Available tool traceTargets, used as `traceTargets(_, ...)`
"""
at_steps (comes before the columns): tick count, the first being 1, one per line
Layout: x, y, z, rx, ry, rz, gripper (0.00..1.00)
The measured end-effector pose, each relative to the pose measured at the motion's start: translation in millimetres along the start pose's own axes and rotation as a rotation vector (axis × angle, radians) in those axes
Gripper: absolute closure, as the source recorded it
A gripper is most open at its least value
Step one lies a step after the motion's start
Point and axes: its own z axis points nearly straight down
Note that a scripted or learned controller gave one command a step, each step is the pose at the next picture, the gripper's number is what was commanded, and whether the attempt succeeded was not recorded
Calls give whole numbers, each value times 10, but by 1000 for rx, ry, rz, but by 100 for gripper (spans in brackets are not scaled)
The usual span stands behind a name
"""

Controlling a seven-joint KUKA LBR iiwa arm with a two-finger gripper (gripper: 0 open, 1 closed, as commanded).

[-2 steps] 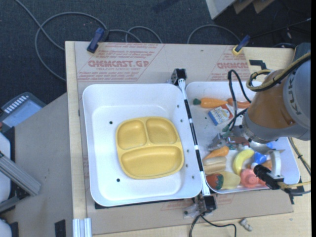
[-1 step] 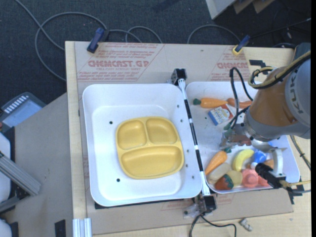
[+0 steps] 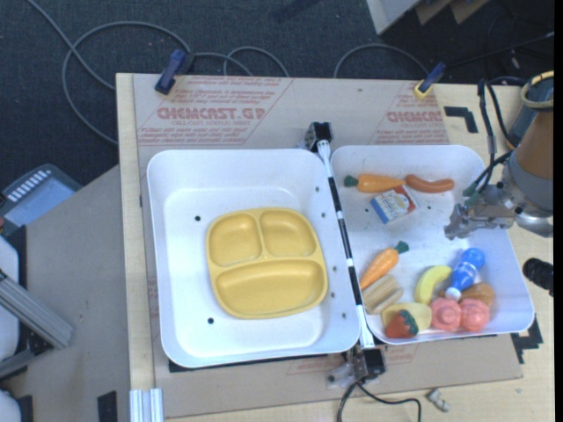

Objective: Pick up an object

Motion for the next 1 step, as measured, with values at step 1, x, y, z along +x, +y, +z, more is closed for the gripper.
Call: traceTargets(1,8,-4,8,2,1,-1,0)
